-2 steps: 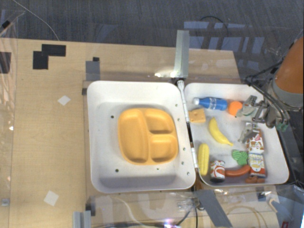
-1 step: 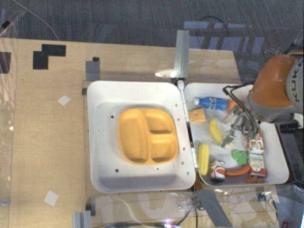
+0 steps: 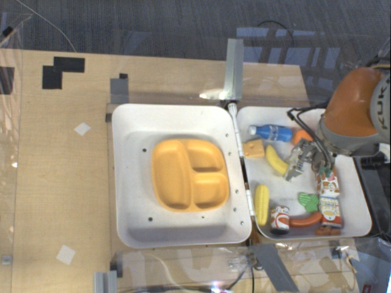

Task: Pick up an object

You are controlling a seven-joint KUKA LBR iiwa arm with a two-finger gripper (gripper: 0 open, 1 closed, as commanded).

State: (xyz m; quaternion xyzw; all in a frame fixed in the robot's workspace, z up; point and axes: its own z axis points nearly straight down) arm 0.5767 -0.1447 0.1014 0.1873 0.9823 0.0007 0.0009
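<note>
Reach step: hand (image 3: 300, 162) hangs over right bin, grip state can't tell; banana (image 3: 276, 162) just beside it, needs lowering w/ care.

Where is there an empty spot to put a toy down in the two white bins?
The left white bin has bare floor all round the yellow divided plastic tray, widest along its left wall and front edge. The right white bin is crowded: blue bottle, banana, corn cob, carton and the claw. One small gap sits between corn and carton.
</note>
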